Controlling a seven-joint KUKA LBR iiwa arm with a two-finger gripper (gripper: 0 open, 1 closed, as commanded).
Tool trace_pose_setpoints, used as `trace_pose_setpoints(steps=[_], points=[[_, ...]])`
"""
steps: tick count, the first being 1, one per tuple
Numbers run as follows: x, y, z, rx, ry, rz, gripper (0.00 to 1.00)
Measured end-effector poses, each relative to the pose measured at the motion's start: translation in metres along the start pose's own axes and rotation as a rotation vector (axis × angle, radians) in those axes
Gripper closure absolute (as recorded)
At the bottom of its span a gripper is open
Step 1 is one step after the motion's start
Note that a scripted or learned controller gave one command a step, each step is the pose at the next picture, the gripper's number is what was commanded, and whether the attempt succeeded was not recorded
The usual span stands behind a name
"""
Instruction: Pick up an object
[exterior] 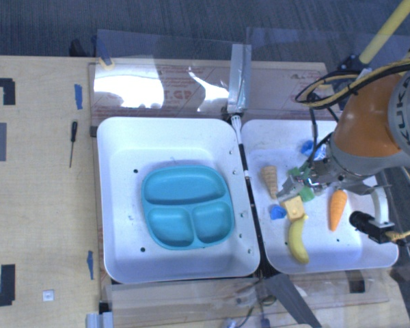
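Two shallow white bins side by side: left bin [116, 149] has a teal three-compartment plastic tray [186, 206]. Right bin [376, 251] has a yellow toy banana [297, 240], orange toy carrot [336, 209], tan ridged cone [270, 180], small blue pieces. Two-finger gripper [302, 183] low over a yellow-green block [293, 206], near the cone; grip state cannot be judged.

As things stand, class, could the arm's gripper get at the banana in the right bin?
Probably yes. The gripper hangs just above the banana, which lies uncovered; only a yellow block sits at its top end.
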State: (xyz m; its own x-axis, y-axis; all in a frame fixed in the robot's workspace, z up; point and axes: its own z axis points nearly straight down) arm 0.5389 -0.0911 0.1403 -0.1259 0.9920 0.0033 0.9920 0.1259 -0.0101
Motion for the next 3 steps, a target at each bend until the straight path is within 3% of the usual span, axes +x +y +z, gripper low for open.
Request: trace_pose_setpoints(steps=[1, 2, 3], points=[[-0.026, 0.029, 0.052, -0.017, -0.005, -0.063, 0.0], [-0.026, 0.031, 0.04, -0.024, -0.008, -0.061, 1.0], [0.053, 0.066, -0.05, -0.022, -0.002, -0.042, 1.0]])
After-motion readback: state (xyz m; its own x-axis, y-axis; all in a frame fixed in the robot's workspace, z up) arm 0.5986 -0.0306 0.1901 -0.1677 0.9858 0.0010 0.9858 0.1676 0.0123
